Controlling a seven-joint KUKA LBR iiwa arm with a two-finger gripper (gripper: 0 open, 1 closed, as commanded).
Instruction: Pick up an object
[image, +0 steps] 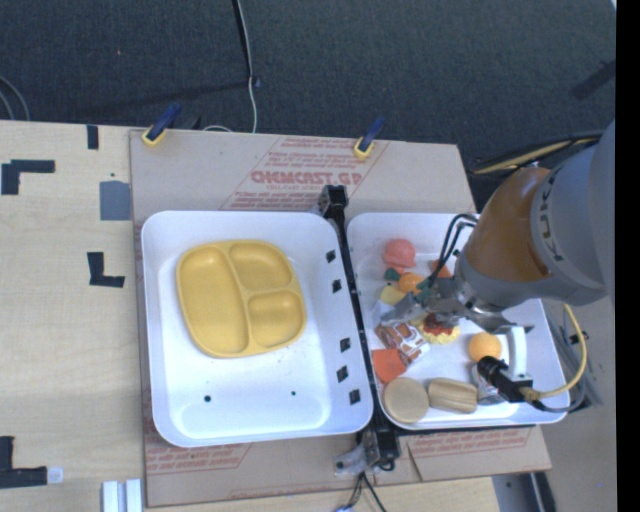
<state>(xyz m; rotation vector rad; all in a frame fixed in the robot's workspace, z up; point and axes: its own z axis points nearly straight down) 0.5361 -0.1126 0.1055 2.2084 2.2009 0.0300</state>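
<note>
The right bin (530, 408) holds several toy foods. A pink round piece (400, 251) lies at the back, with small yellow and orange pieces (393, 287) in front of it. A brown snack packet (404, 338) and a small red piece (440, 326) sit mid-bin. An orange ball (485, 346) lies to the right. An orange wedge (387, 364), a tan disc (405, 400) and a tan roll (453, 396) lie at the front. My gripper (432, 298) is low over the middle of the pile, right above the red piece and the packet. The wrist hides what is under it.
The left bin (170, 400) carries a yellow divided plate (242, 297). A black divider (345, 300) runs between the bins. The arm's grey and orange body (520, 240) covers the right bin's back right corner. A black cable loops along that bin's right front.
</note>
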